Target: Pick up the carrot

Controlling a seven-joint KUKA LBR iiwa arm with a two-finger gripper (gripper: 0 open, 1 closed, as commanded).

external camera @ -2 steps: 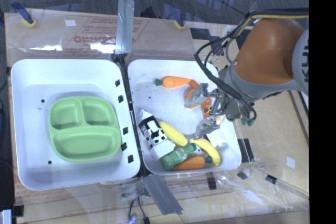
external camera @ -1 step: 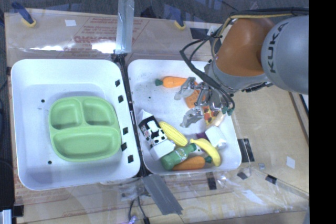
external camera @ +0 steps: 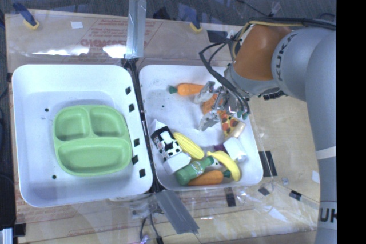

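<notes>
Carrot [external camera: 190, 89], orange with green tip, lies sideways beside tool [external camera: 214, 114].

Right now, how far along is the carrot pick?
Done: the arm has reached into the right bin, and the gripper sits low in it. In hand: nothing visibly held. Left: the carrot lies on the bin floor, up and left of the gripper; it has yet to be grasped and lifted.
</notes>
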